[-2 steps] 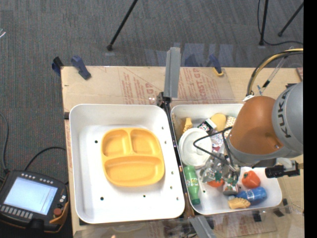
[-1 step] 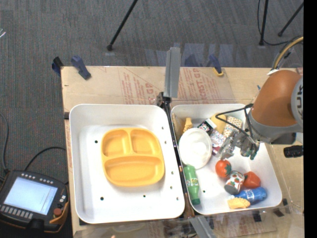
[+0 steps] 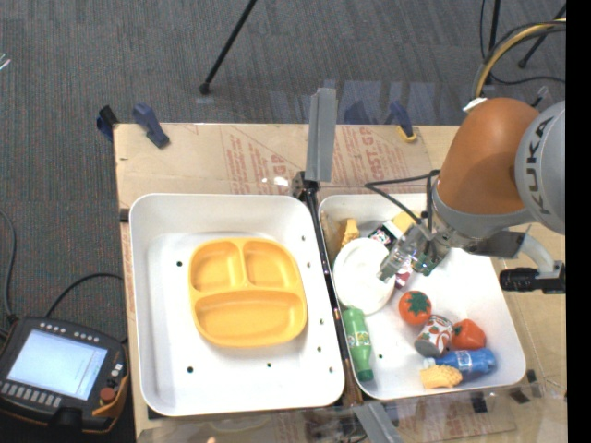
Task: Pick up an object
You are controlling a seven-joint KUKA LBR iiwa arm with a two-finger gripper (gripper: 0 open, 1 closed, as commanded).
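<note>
arm's grey housing reads "kuka" in white. hand (image 3: 403, 262) sits low in the right bin (image 3: 494, 298), over the white plate (image 3: 362, 277); can't tell its opening. landmark = white plate: green bottle (image 3: 359, 342) just below it, tomato (image 3: 415, 308) to its right, small can (image 3: 432, 336) and blue bottle (image 3: 468, 364) further down-right, labels unreadable. yellow divided tray (image 3: 247, 291) in left bin (image 3: 148, 284).

Grey arm (image 3: 554, 169) lettered KUKA, broad orange band (image 3: 488, 155), black cables trailing, small metallic pincer (image 3: 404, 264) at tip.
</note>
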